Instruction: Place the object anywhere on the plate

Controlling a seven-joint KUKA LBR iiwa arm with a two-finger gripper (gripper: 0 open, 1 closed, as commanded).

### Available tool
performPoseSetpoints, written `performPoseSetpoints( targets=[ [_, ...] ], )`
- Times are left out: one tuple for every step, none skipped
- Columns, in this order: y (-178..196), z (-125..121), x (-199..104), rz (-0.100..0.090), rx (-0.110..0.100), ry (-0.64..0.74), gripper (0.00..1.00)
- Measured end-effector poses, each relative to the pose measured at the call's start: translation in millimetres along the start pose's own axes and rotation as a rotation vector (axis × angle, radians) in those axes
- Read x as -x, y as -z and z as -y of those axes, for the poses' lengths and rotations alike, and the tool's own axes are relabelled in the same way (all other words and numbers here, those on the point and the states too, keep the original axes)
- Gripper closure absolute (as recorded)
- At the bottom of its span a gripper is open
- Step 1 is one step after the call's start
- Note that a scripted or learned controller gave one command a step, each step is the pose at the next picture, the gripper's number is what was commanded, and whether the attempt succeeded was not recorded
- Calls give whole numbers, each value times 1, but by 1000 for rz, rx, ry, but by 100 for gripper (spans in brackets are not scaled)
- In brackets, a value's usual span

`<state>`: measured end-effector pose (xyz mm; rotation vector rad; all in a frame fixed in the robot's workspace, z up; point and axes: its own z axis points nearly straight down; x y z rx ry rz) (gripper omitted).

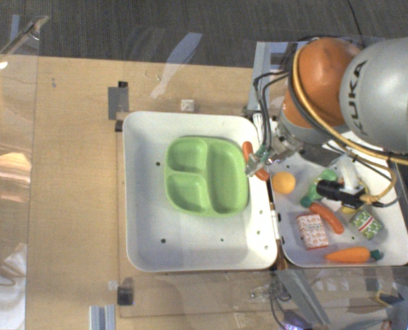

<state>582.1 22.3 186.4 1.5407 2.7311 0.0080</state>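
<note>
Pincer [257,161] sits low over the seam between the two white bins, at the right edge of the green plate [207,176]. An orange-red sausage-shaped object [252,159] shows on both sides of the fingers: one end pokes out up-left near the plate's rim, the other down-right toward the divider. Pincer looks pinched on that object, though the fingertips themselves are small and partly lost in clutter.

Plate is a green three-compartment tray, lying flat in the left bin [190,253], slightly toward the upper right of it. The held object is beside the plate's right rim, overlapping it a little at most; not inside any compartment.

Arm [369,81] comes in from the right, big grey body with orange band, black and yellow cables hanging around the wrist.

Right bin [396,253] holds several small things: a yellow-orange ball [283,182] just right of the pincer, a red sausage [327,217] lying diagonal, a red patterned box [312,231], a carrot [351,255] near the bottom edge, a green-and-white packet [364,223], and a green item [325,187] partly hidden under a black part.

Table [66,184] is light wood, with clear plastic sheeting on the left side.
</note>
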Motion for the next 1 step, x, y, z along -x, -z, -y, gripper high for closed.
performPoseSetpoints(
  targets=[
    [0, 0, 0, 0, 0, 0, 0]
  ],
)
